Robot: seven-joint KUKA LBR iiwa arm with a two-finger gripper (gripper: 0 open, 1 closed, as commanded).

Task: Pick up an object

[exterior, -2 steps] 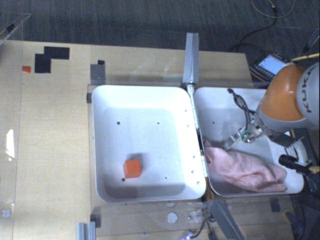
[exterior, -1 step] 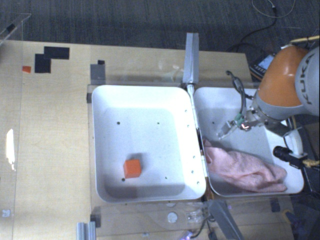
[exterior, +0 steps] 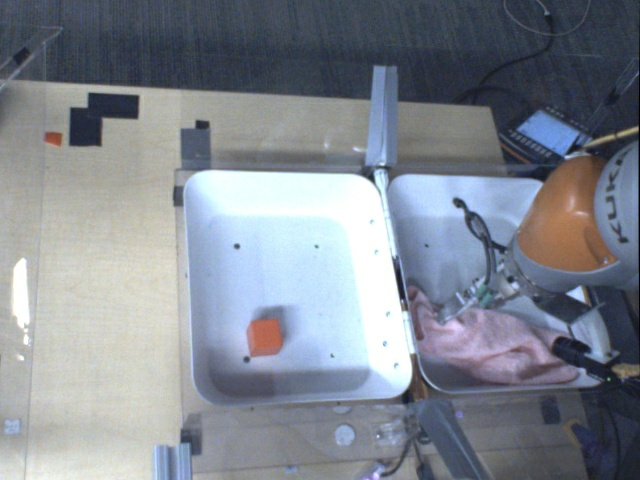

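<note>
My tool [exterior: 468, 303] sat low at the crumpled pink cloth [exterior: 490, 343] in the right bin [exterior: 440, 203]; whether it was gripping, I could not tell. An orange cube [exterior: 265, 337] lay in the left bin [exterior: 280, 203].

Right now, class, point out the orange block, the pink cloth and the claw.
orange block [exterior: 265, 337], camera view, middle of its top face.
pink cloth [exterior: 485, 343], camera view, middle of the crumpled fabric.
claw [exterior: 474, 299], camera view, at its tips over the cloth.
</note>
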